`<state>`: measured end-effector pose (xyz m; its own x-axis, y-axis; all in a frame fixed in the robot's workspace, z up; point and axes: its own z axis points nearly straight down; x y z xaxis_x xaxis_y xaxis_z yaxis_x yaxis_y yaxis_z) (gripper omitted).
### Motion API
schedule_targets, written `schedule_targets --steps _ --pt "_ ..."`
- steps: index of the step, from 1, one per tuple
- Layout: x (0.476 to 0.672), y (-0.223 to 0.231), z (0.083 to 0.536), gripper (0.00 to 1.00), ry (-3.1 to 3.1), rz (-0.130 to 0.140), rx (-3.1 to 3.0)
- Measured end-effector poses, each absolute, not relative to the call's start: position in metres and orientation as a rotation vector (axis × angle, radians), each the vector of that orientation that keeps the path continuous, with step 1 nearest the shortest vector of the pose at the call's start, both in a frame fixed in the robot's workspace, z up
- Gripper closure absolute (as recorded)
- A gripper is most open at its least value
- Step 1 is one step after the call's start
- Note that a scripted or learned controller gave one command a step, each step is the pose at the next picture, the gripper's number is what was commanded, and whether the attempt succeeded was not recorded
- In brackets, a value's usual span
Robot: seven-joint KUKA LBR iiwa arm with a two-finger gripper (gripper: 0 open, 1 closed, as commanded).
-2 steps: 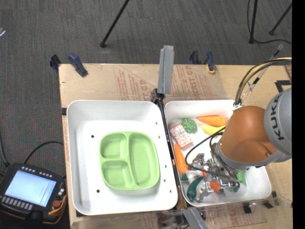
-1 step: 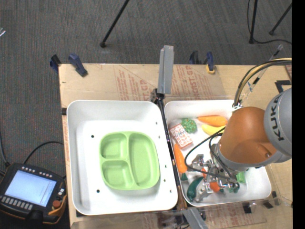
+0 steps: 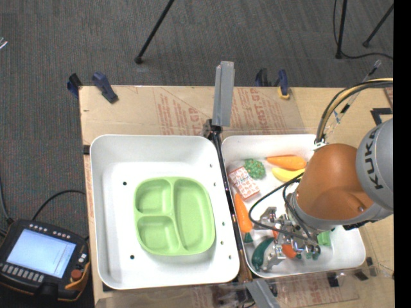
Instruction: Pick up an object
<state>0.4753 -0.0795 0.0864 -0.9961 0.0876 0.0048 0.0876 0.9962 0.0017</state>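
Note:
My gripper (image 3: 290,244) is down in the near part of the right bin (image 3: 350,254), under the orange wrist band. A small red-orange item (image 3: 289,251) lies right at the gripper's tip; the view does not tell whether it is held. A dark green item (image 3: 260,253) lies just left of the gripper and a green block (image 3: 324,238) just right of it. A long orange carrot (image 3: 243,214) rests along the bin's left wall. Farther back are a red and white packet (image 3: 244,181), a green broccoli (image 3: 255,168), a yellow banana (image 3: 286,174) and another carrot (image 3: 286,162).
The left bin (image 3: 109,165) holds a light green divided plate (image 3: 174,215). A grey upright post (image 3: 223,95) stands behind the gap between the bins. A teach pendant (image 3: 42,256) lies at the lower left beyond the bench.

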Motion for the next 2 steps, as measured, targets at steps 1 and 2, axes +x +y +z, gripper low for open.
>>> schedule_targets --steps 1,2 --pt "0.4756 -0.0794 0.0864 0.00 -3.137 -0.003 -0.029" --pt "0.4756 -0.0799 0.0864 0.00 -3.137 -0.003 -0.075"
